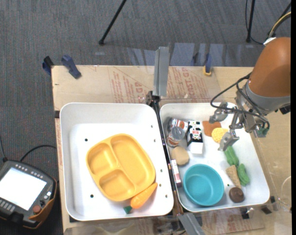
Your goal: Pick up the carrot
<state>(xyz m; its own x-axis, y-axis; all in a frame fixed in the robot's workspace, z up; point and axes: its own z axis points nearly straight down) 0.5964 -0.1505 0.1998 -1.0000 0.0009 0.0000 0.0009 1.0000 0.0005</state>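
Carrot: the orange carrot (144, 195) lies in the left bin (72, 112), near the front edge. It touches the lower right side of the yellow plate (119, 165). Its green end points to the front left.
Yellow plate: it has 3 parts and sits tilted in the middle of the left bin.
Arm: the grey arm with the orange band (272, 67) comes in from the right and hangs over the right bin (258, 153).
Gripper: the gripper (225, 129) is over the back right part of the right bin, well apart from the carrot. Its 2 fingers are spread apart, one near an orange block (209, 129) and one near a round yellow thing (217, 134). Nothing is between them.
Blue bowl: a teal bowl (203, 184) sits at the front of the right bin.
Other toys in the right bin: a tin can (176, 133) lies at the back left, with a black and white box (195, 132) next to it. A tan, potato-like lump (180, 156) is just behind the bowl. A green thing (231, 155) lies under the gripper, with a tan cone-like piece (233, 174) and another green piece (243, 174) in front of it. A small brown ball (236, 194) is at the front right.
Off the bench: a hand screen with a cable (21, 190) lies on the floor to the left.
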